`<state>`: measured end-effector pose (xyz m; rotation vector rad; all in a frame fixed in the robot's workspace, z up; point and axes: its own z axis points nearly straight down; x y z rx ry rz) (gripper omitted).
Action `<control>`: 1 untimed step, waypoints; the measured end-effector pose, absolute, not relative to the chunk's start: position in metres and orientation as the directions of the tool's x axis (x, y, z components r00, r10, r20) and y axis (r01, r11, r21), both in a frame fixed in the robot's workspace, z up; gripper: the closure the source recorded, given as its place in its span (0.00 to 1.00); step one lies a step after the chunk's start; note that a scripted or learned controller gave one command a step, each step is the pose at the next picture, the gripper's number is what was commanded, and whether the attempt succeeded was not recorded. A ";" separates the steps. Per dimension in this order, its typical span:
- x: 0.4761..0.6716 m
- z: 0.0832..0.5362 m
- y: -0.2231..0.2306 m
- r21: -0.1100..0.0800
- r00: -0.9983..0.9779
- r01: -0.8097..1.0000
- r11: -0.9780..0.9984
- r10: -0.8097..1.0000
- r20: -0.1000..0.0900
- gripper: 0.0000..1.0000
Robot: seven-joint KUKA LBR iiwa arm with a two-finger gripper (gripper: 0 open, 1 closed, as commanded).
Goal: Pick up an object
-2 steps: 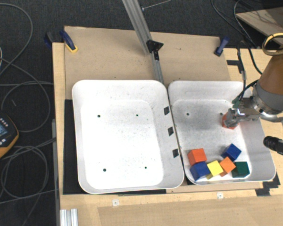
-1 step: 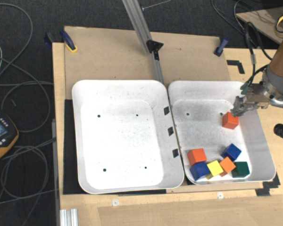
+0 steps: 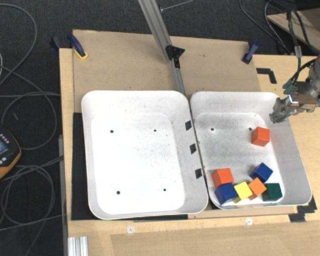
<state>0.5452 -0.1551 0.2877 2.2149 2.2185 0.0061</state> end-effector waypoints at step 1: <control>0.548 0.282 -0.110 -0.001 -0.006 1.000 0.006 1.000 0.002 1.00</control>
